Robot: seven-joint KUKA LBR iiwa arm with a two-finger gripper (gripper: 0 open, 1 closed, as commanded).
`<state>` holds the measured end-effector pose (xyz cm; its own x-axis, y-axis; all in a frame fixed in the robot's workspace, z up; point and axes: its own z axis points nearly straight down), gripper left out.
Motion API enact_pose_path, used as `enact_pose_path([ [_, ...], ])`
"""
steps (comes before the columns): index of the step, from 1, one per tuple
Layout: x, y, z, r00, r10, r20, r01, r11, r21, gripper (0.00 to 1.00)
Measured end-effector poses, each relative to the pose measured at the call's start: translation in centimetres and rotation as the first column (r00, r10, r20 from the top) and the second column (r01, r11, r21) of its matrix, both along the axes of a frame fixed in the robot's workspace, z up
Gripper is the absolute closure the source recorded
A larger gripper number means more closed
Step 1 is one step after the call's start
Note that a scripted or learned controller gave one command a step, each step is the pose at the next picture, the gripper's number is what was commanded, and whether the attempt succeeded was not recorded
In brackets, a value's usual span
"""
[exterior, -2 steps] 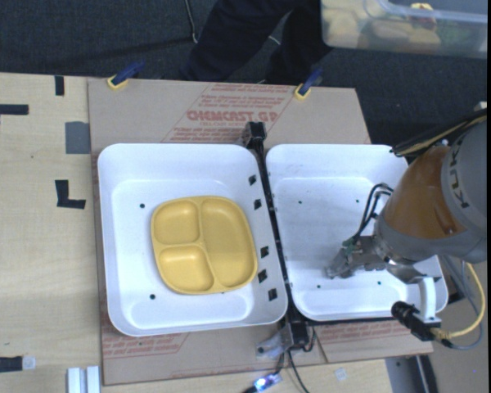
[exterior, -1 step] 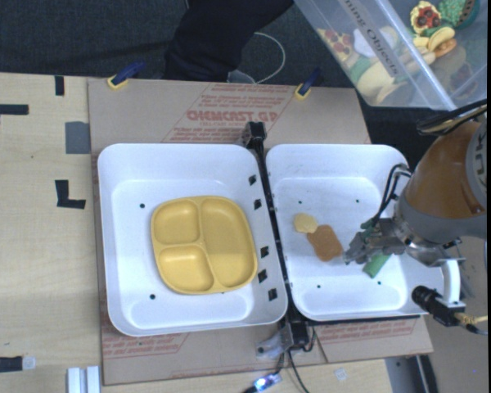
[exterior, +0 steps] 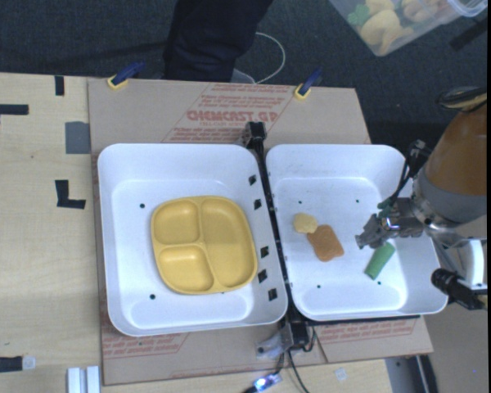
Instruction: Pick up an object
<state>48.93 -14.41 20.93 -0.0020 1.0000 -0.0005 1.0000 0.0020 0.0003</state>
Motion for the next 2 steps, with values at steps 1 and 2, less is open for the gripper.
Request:
enact_pose_path([
  [1, 0.1, 0.1, 1.4, 1.0, 0.0, -0.004, 0.0, 1.0, 0.001, 1.0],
  [2, 1.7, 5.6, 2.1, 1.0, 0.005, -0.005, -0.005, 1.0, 0.003, 1.0],
])
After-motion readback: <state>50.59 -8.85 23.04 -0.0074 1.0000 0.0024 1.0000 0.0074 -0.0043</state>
